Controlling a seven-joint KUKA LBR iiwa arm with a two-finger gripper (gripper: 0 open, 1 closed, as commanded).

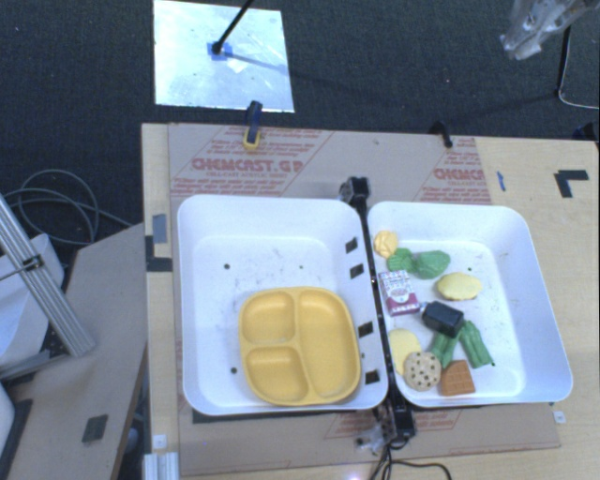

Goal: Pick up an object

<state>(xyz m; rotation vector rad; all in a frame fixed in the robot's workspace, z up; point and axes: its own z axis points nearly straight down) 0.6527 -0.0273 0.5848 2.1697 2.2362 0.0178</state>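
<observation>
The right bin (538,281) holds several toy foods: a small yellow piece (385,244), green leafy pieces (420,263), a yellow lemon-like piece (458,286), a pink packet (398,292), a black block (442,319), green pods (474,345), a pale yellow oval (403,345), a cookie (422,371) and a brown toast square (457,379). My gripper (532,28) is blurred at the top right, raised far beyond the bins and well away from every object. Nothing shows in it.
The left bin (206,272) contains a yellow three-compartment tray (300,344) toward its front. A black divider clip strip (366,281) runs between the bins. A shiny metal sheet (223,56) lies on the floor behind the bench.
</observation>
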